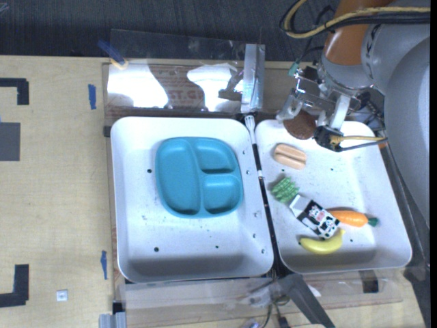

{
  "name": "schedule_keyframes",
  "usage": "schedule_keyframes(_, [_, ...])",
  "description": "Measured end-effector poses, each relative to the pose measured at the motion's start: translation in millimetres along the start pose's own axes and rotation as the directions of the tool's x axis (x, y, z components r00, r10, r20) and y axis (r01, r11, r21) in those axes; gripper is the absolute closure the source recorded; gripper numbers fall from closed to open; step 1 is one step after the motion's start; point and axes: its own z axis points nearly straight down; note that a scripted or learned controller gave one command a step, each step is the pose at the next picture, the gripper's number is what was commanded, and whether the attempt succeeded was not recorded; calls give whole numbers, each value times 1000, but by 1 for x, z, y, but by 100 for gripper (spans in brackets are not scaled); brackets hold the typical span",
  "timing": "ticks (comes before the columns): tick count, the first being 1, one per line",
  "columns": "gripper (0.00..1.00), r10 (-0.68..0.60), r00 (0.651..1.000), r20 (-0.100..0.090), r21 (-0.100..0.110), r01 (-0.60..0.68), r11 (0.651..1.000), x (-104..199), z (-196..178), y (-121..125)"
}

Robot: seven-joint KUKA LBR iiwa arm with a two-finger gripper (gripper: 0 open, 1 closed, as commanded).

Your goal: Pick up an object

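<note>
claw (315, 123) of the grey arm is hovering at the far edge of the right bin (392, 248), over a brown round object (298, 125) tucked against the back rim. whether it is open or closed cannot be told, and nothing is visibly gripped.

judging from this, the approach step is under way and no pick is made yet. the next move is calling for a straight descent and a firm close on one object.

nearest is a hot dog toy (290, 156), lying just in front of the claw, its long axis running left to right with a slight downward tilt to the right. farther forward are lying a green piece (283, 188), a black and white packet (315, 218), a carrot (349, 219) and a banana (321, 244). the left bin (130, 238) is holding a blue divided plate (199, 176).
</note>
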Motion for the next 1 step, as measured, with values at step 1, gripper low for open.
schedule_keyframes(1, [100, -144, 990, -1, -7, 144, 990, 49, -11, -31])
